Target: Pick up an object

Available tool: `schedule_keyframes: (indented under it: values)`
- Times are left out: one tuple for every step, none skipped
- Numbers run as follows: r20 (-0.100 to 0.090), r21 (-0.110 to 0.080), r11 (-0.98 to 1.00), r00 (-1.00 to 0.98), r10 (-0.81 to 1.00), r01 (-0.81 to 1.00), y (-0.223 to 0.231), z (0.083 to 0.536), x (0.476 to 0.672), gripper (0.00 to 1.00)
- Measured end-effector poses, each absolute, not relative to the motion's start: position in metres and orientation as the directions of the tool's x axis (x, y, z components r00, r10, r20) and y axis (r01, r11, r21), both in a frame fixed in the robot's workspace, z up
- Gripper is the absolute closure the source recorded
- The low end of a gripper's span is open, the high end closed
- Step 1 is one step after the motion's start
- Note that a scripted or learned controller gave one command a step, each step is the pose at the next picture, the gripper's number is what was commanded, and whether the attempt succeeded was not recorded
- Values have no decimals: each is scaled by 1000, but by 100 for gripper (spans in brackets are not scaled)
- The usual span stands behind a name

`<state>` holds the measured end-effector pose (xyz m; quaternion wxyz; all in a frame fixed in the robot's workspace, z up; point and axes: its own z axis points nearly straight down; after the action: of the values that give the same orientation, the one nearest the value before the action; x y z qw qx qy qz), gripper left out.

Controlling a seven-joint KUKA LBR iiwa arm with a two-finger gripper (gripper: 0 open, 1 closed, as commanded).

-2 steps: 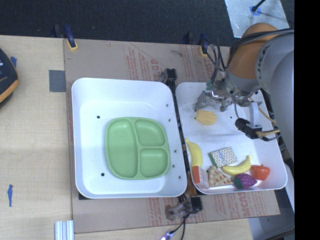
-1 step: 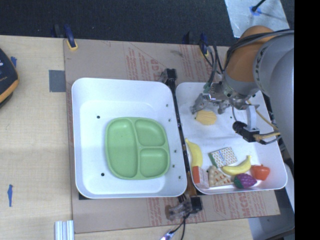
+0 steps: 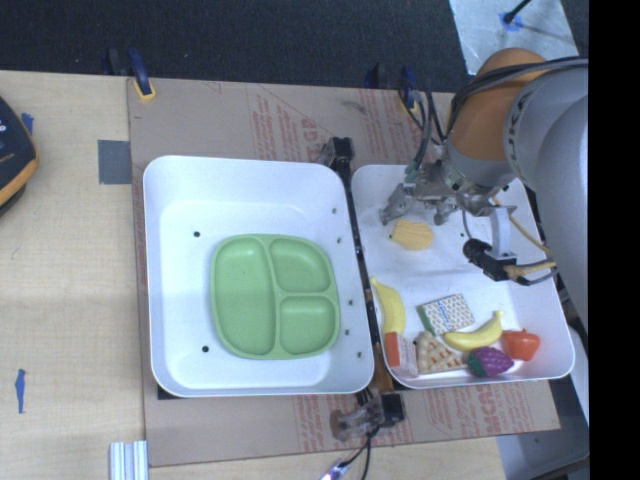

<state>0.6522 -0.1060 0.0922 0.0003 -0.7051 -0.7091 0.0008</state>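
My gripper [image 3: 420, 210] hangs over the far end of the right bin [image 3: 560, 368], its fingers spread open and nothing between them. A small pale yellow food piece [image 3: 412, 235] lies on the bin floor just in front of the fingertips, apart from them. Toward the near end of the same bin lie a yellow banana [image 3: 390, 308], a second banana [image 3: 472, 334], a small printed cracker packet [image 3: 446, 313], a waffle-like piece [image 3: 432, 354], a purple item [image 3: 488, 362] and an orange-red one [image 3: 521, 345].
The left bin [image 3: 170, 198] holds a green divided plate [image 3: 273, 295]. A black cable clip [image 3: 490, 260] hangs off the arm above the right bin's middle. Clamps sit on the cardboard's far edge. A dark device [image 3: 12, 158] lies at the bench's left.
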Motion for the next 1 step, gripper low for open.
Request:
schedule_keyframes:
  values:
    - [0,-5,4,-4,1000,1000,-111,92,647,0]
